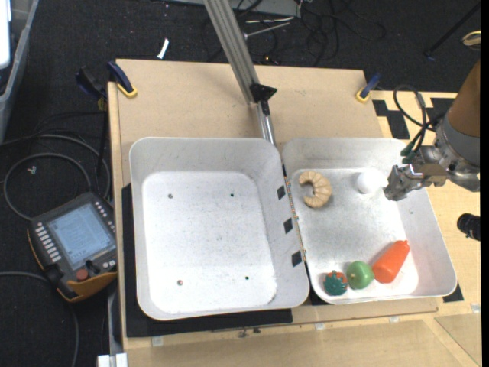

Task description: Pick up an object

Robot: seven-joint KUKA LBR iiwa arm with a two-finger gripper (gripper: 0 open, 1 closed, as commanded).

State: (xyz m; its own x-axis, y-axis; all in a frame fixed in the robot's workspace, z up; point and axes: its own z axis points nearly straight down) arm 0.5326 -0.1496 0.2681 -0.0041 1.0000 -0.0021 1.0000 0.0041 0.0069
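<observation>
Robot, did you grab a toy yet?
Not yet. The gripper is over the right bin, near the white ball, with no toy seen between its fingers. The donut, carrot, green ball and small teal toy all lie in the bin. Grabbing and lifting are left.

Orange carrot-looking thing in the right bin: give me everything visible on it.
The orange carrot-shaped object is a stubby cone, smooth and matte like plastic or foam, in plain orange-red. It lies on its side on the right bin's floor, near the front right corner, its axis slanted. Its lower end is beside, perhaps touching, the green ball. The end effector is apart from it, farther back in the bin.
</observation>
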